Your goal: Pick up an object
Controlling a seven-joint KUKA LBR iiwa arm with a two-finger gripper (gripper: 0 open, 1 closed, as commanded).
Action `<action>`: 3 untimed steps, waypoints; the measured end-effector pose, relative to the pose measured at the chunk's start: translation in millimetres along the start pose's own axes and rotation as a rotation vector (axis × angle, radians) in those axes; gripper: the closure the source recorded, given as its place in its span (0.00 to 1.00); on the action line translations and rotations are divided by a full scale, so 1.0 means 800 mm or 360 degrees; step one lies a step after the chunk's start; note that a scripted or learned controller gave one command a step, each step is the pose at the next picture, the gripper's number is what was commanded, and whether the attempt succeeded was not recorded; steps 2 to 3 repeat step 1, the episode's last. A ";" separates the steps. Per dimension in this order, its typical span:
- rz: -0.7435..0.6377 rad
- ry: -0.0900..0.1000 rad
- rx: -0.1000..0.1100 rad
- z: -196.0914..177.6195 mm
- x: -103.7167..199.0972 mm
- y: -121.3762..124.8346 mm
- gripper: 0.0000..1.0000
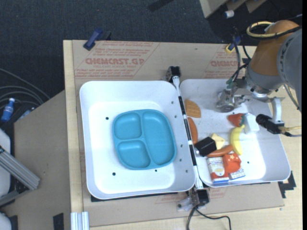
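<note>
My gripper hangs low over the back part of the right bin, above bare white floor, with the grey arm and its orange band behind it at the upper right. Just to its right lies a small red piece. A yellow banana lies in front of that. An orange wedge sits to the gripper's left near the divider. Nearer the front are a black block, a pale yellow piece, a sausage and a red and white packet.
The left bin holds a blue divided plate. A long orange-red strip lies along the right bin's left wall. A black cable connector hangs off the arm over the right bin's right side. Black clamps join the bins at back and front.
</note>
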State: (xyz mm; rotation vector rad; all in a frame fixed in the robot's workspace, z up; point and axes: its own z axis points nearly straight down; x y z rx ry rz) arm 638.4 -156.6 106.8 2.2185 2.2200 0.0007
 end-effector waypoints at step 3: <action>-0.0001 0.0005 0.0005 -0.147 0.104 -0.120 1.00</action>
